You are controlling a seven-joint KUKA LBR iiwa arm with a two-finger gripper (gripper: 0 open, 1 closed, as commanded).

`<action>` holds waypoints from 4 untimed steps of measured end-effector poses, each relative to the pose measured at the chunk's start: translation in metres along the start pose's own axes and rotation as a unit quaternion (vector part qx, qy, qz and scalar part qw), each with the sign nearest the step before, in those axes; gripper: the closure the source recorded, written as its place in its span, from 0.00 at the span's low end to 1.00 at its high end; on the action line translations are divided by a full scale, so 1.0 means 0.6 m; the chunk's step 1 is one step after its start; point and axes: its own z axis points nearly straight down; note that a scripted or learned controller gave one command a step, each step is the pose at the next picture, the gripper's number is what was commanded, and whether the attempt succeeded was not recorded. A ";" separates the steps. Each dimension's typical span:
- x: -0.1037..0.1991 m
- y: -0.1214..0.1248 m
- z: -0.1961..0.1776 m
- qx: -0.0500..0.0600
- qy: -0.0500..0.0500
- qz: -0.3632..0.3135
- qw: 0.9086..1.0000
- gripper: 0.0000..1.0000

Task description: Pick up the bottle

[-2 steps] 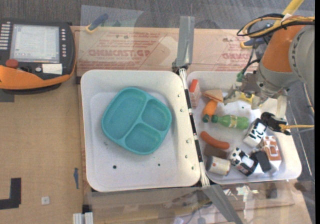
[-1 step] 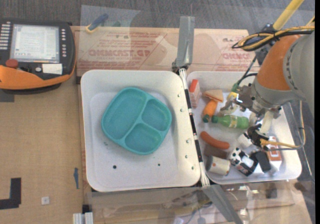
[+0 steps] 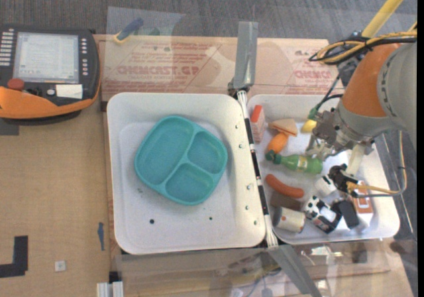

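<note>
**Gripper poised at the bottle's right end**

Here the gripper (image 3: 322,146) hangs low over the right bin (image 3: 387,213), and whether it stands wide or narrow cannot be told from this slanted overhead view; nothing can be seen held in it. The green bottle (image 3: 298,162) lies on its side just below and to the left of the tool, its long axis running roughly left to right across the bin, the body's right end close under the gripper and the narrower end pointing left toward an orange carrot-like piece (image 3: 277,144). So the bottle sits slightly toward the bin's middle from the tool, and a close across its short width, near the thicker right part, looks the likeliest approach.

Crowding matters: a sausage (image 3: 285,187) lies just below the bottle, a sandwich wedge (image 3: 285,126) above, and a cluster of small black-and-white toys (image 3: 320,211) near the lower right. The left bin (image 3: 126,223) holds a teal divided plate (image 3: 182,160), well apart from the work.
</note>
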 end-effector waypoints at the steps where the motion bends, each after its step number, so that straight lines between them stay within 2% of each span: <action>1: 0.000 0.000 0.000 0.000 0.000 0.000 1.000 0.00; 2: 0.032 -0.052 0.012 -0.001 0.000 0.126 0.992 0.00; 3: 0.033 -0.051 0.000 0.000 -0.001 0.126 0.992 1.00; 4: 0.183 -0.047 -0.146 0.003 -0.004 0.246 0.969 1.00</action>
